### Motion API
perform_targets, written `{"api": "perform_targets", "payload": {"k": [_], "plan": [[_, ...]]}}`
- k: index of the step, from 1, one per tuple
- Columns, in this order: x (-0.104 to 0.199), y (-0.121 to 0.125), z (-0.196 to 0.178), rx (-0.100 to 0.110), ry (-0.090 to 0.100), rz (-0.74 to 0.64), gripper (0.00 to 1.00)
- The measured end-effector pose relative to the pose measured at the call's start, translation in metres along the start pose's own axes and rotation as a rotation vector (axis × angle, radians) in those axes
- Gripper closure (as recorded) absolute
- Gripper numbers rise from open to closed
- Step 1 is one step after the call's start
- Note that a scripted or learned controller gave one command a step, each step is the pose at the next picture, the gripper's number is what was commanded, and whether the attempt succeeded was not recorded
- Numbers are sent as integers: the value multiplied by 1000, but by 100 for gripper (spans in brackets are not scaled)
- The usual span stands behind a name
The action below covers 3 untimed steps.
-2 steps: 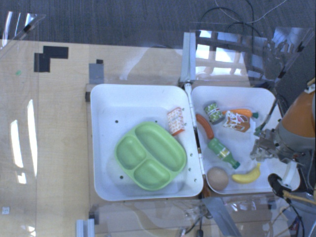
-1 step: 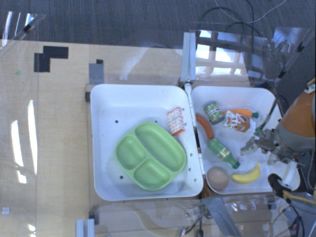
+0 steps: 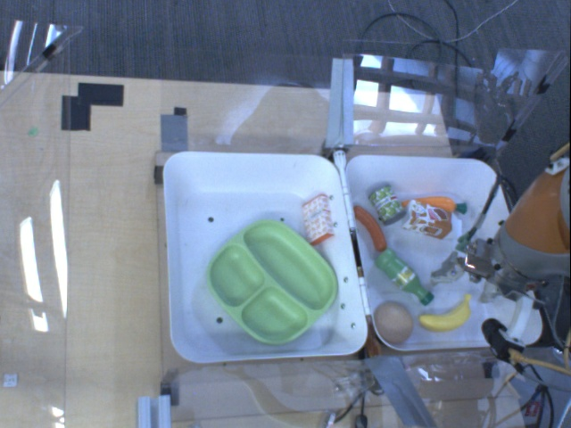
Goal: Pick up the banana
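Reaching in from the right over the right bin [image 3: 482,175], gripper [image 3: 466,266] low above its floor. Just above the banana [image 3: 446,316], not touching. Finger state impossible to tell.

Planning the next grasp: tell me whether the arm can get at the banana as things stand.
Probably yes. The banana lies uncovered near the front of the right bin, with the gripper just above it. The green bottle and the brown ball lie close on its left, so a sideways approach looks tight.

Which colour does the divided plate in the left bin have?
Light green, seen clearly in the camera view: divided plate.
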State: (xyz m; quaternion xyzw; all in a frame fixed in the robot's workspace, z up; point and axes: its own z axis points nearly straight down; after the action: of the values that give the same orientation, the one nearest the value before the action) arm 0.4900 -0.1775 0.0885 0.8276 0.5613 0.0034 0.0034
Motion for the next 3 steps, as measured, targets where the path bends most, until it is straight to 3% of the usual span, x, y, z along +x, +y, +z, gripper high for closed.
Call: {"api": "perform_targets", "payload": {"k": [1,2,3], "plan": [[2,3,-12,-6,2,-7,100],[2,2,-12,-6,2,-7,0],[-3,1,0,2,2,56,0]]}}
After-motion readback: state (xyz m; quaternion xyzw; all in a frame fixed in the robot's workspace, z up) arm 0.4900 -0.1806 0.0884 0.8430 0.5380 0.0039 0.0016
